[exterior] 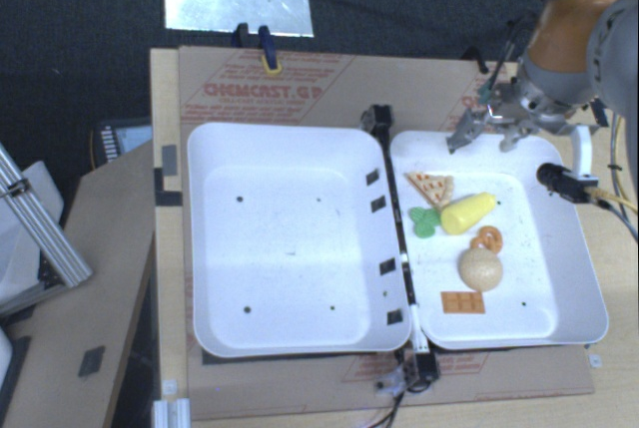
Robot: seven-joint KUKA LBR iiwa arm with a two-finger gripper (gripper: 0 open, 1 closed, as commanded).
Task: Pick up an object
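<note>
Nearest the camera, one orange cracker [462,302] lies in the right bin [569,266], with one tan bun [481,268] just behind it, then one pretzel [488,238], one yellow corn cob [467,213] touching one green leaf [424,221], and one pizza slice [430,186] farthest back. Above that bin's far rim hangs the claw [486,134], fingers spread and holding nothing, well apart from the cracker. Both bins, including the left bin [290,236], sit on brown cardboard [290,87] over dark carpet
</note>
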